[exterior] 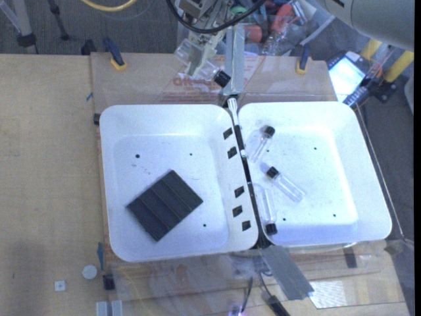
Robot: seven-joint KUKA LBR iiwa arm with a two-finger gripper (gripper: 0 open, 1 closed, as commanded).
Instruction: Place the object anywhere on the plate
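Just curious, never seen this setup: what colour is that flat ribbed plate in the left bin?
Dark grey, nearly black; the plate shows plainly in the camera view.

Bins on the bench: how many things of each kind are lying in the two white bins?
Clear plastic vials with black caps: 3, in the right bin: one near the top, one in the middle, one at the bottom.
Dark grey ridged rectangular plates: 1, in the left bin.
Total: 4

Tan wooden bench point(46, 176), grey floor point(52, 12), yellow cable point(105, 5) behind
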